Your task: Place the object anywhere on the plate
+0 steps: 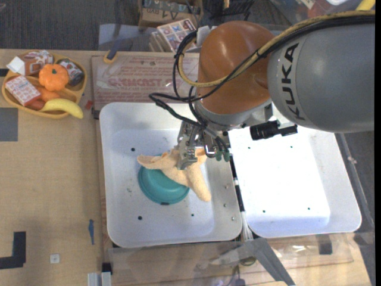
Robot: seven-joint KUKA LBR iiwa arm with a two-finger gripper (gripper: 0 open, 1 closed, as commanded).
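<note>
Tan plush starfish (pixel 178 170), soft and floppy, lies draped across the upper right edge of the round teal plate (pixel 159 189) in the left shallow white bin (pixel 113 159). 1 arm of the toy reaches left over the plate's rim, while another trails down and right past the plate onto the bin floor. The gripper (pixel 191 152) sits right on the toy's centre; whether it grasps the toy or has let go I cannot tell, since the wrist and cables crowd that spot.

Judging by this, the toy is only partly on the plate. The main risk is that its overhanging limb drags it off the rim once it is free, or that fabric snags on the gripper and lifts away with it. A small shift left, toward the plate's middle, would probably make the placement safer.

The right white bin (pixel 297 183) adjoins, and a yellow bowl of toy fruit (pixel 44 91) rests on the wooden table (pixel 47 207), well apart.
</note>
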